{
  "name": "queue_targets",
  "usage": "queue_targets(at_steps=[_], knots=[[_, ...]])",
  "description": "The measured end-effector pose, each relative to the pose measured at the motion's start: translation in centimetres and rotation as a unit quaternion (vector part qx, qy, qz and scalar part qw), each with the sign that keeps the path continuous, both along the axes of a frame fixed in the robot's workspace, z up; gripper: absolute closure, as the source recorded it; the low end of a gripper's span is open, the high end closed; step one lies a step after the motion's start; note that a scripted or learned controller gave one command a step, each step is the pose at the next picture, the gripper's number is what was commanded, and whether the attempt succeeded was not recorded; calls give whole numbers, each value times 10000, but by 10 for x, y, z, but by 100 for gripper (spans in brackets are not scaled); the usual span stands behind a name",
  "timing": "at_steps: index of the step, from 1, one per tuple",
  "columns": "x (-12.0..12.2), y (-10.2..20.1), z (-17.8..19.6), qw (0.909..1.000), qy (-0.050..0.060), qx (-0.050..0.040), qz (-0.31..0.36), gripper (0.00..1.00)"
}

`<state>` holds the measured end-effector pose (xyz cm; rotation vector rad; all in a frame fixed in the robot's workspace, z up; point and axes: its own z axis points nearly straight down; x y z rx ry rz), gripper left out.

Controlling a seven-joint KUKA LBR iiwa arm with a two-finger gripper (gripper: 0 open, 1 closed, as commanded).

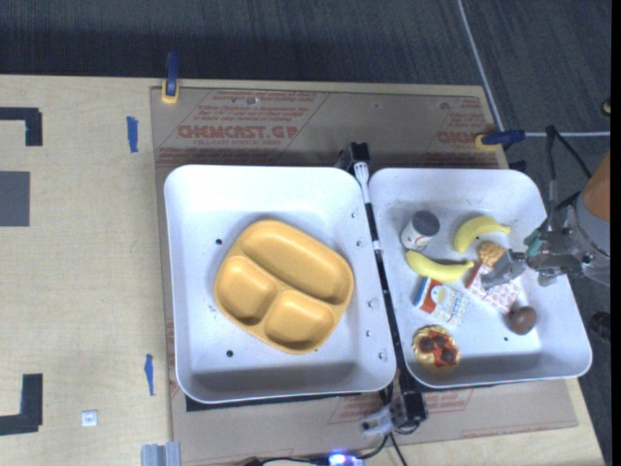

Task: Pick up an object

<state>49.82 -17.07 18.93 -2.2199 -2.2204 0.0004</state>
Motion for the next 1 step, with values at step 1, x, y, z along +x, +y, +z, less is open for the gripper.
queue_targets(at_steps=[1], knots=[[-16,23,-101,10000,-46,3,7,0]])
